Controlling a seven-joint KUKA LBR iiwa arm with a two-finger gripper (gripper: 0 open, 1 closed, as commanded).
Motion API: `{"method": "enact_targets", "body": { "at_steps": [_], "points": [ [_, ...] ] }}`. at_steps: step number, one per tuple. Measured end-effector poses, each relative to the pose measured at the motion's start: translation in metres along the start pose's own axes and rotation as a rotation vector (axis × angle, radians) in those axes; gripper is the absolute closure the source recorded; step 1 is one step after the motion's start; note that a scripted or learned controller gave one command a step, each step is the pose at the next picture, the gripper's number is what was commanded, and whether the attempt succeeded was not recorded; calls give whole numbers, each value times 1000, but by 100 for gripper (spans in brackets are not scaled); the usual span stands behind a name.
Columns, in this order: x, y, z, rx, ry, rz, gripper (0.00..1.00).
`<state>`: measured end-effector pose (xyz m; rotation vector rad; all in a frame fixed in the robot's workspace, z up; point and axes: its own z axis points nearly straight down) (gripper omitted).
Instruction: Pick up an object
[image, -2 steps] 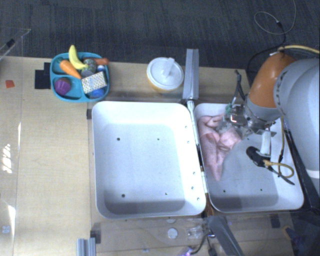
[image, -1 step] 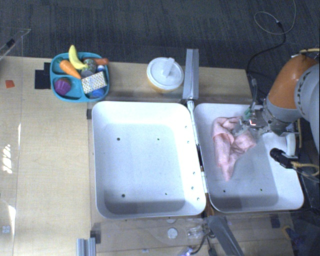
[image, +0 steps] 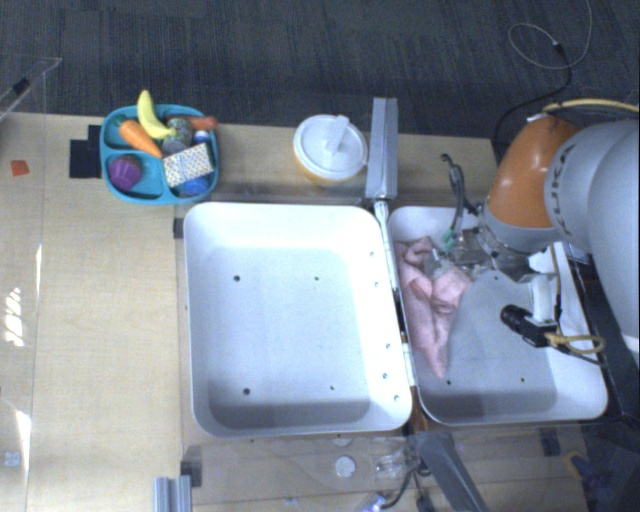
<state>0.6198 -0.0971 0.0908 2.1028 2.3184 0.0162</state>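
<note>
Arm reaches in from the right, orange band above the wrist, and the hand (image: 447, 262) is down inside the right bin (image: 520, 400), at its upper-left part. The one candidate for pickup is a pink cloth (image: 432, 305), lying crumpled along the left wall of that bin, upper end bunched, the rest trailing toward the front. The hand sits at the bunched upper end, touching or just over the cloth; whether its tips are spread or pressed together I cannot tell, since the wrist hardware and cables cover them, and no cloth is plainly seen pinched. Judgement: approach is aimed at the highest fold because a raised ridge gives something to pinch, whereas the flat part against the wall would be awkward to reach. Left bin (image: 290, 400) shows bare white floor, likely the drop side. On the tabletop (image: 90, 330) behind the bins: a blue tray (image: 108, 178) of toy food, including a banana (image: 150, 116) and a carrot (image: 138, 136), and a white lidded cup (image: 331, 148); both well apart from the hand, so not in play. Risk: cloth slipping out when lifted.
</note>
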Motion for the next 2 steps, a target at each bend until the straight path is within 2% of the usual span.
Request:
{"method": "enact_targets", "body": {
  "at_steps": [1, 2],
  "points": [
    [1, 4, -13, -9, 0, -2, 100],
    [17, 22, -96, 4, 0, -249, 100]
  ]
}}
